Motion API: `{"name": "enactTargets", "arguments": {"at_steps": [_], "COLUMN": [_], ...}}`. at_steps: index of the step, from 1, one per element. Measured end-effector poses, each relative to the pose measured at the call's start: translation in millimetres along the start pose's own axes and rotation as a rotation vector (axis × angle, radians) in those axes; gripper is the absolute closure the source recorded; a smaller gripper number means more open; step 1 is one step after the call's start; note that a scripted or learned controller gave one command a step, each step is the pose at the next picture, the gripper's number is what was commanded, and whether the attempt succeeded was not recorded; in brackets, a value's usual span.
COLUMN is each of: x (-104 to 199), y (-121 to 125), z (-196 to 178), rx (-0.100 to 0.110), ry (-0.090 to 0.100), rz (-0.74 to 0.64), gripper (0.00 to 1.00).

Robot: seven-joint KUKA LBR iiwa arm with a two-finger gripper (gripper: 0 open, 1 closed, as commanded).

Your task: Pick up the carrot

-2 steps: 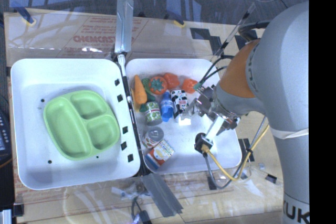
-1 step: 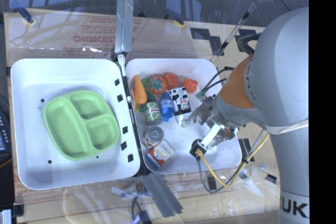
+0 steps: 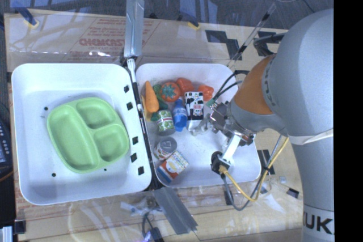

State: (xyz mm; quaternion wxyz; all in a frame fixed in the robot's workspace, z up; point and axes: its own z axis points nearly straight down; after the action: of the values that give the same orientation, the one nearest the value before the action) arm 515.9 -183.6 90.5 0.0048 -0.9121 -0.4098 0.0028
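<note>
Much of the end effector point(image 3: 199, 124) is hiding under the wrist, so its grip is staying unreadable; the carrot point(image 3: 150, 97) is lying apart.

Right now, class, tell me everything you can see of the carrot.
The carrot is a small orange toy, plastic by its look, tapering to a point. It lies lengthwise along the left wall of the right bin, near the far end. A tomato-like toy sits close on its right, a small green can just below. Nothing grips it.
</note>
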Motion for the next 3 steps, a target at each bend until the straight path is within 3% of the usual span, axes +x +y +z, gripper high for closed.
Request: {"name": "enactTargets", "arguments": {"at_steps": [1,2,3], "x": [5,31,6], "y": [9,10,19], "z": [0,-35,-102], "rx": [-0.005,-0.002,-0.003], "ry": [-0.001,-0.001,0.000], "rz": [0.130,0.177,0.290], "gripper": [0.00,0.00,0.00]}}
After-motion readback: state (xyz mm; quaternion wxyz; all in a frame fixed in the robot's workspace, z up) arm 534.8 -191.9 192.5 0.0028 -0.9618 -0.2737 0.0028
